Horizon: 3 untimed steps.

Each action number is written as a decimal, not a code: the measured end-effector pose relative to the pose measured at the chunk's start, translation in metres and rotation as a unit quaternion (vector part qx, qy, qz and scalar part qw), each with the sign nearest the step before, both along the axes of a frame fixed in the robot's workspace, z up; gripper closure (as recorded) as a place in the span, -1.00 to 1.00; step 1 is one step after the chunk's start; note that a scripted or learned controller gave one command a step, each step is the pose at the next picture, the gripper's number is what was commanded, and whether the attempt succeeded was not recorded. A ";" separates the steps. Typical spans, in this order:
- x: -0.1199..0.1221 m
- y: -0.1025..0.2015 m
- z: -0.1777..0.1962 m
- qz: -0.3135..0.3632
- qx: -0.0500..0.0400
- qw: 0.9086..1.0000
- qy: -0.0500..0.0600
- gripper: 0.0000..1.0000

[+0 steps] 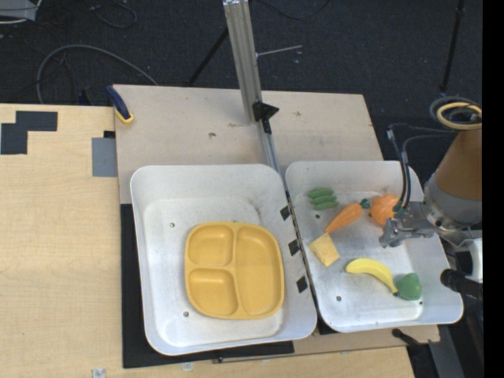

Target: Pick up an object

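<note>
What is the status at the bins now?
Tool low in right bin, beside orange. Nothing seen held. Carrot, banana close by. Yellow plate in left bin.

A round orange fruit (383,209) is seen in the right bin's far right part, beside a carrot (345,216).
</note>
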<state>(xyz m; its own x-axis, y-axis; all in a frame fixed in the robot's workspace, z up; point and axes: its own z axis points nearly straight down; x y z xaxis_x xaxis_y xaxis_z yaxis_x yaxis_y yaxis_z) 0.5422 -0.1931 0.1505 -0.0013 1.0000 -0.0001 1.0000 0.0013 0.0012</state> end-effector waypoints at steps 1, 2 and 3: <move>0.000 -0.007 0.044 0.000 0.000 1.000 0.000 1.00; 0.001 -0.007 0.061 0.000 0.000 1.000 0.000 1.00; 0.013 0.051 0.056 0.002 0.001 1.000 0.002 1.00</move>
<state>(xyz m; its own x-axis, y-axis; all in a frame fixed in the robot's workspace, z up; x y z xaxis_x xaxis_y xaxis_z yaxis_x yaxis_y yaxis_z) 0.5552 -0.1423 0.2069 -0.0055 1.0000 0.0026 1.0000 0.0055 -0.0028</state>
